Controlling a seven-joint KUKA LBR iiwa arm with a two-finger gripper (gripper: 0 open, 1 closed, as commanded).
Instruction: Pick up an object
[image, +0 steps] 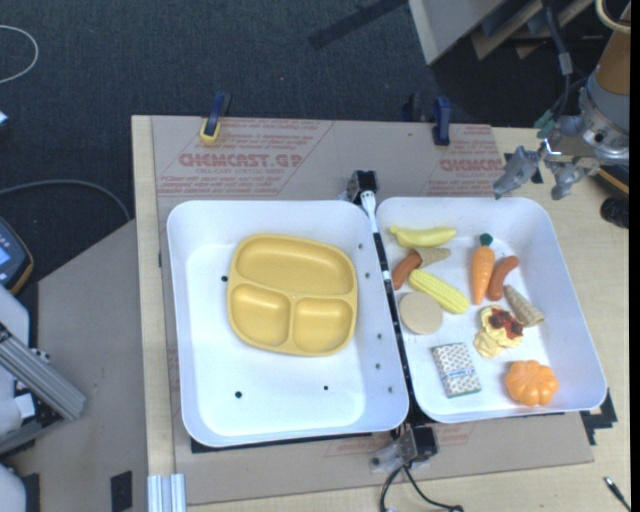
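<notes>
A grey robot gripper (541, 172) hangs at the upper right of the scene, above the bench just beyond the far right corner of the right-hand white bin (575, 330). Its two fingers are spread apart with nothing between them.

All the candidate objects lie below and to the left of the gripper, inside that bin. Nearest to it are a toy carrot (482, 270) and a toy sausage (503, 273), side by side and almost touching. Further left sit a yellow banana (423, 236), a second sausage (405, 269), an ear of corn (438, 290) and a round beige disc (420, 314), packed closely together. Further down from the gripper are a mixed yellow and red food piece (499, 329), a small patterned packet (455, 368) and an orange pumpkin (529, 382). Far to the left, in the other white bin (200, 330), rests a yellow divided plate (293, 294).

Nothing has been grasped yet. The main risk is likely the crowding: closing on the carrot could catch the sausage as well, or push both aside. The rounded toys may well slip from the fingers. The flat packet and disc look hard to pinch from above. A descent too near the bin's rim could strike the wall instead of an object.
</notes>
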